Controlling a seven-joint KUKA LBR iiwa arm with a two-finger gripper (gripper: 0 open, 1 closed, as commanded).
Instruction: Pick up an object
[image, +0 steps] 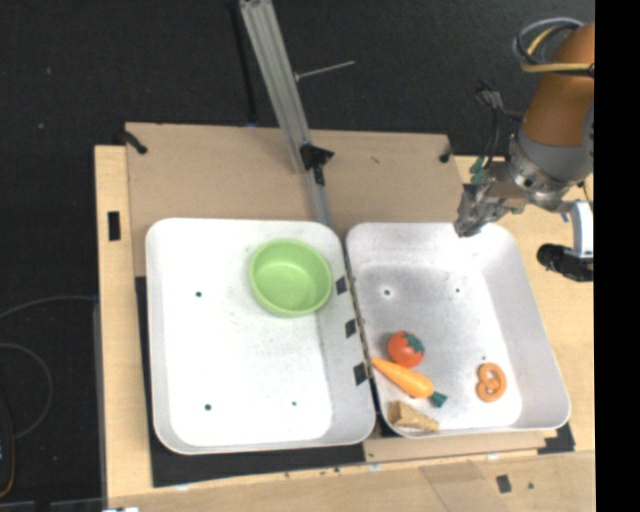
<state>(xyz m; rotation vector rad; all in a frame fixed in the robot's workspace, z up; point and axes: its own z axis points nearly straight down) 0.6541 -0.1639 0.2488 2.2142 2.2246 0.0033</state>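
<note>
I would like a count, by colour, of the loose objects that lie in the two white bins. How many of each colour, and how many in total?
Green: 1, the green bowl in the left bin.
Red: 1, the toy tomato in the right bin.
Orange: 2, the toy carrot and the pretzel, same bin.
Tan: 1, a tan wedge at that bin's near edge.
Total: 5

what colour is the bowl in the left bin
Light green. The bowl shows clearly in the camera view, near the left bin's far right corner.
</note>
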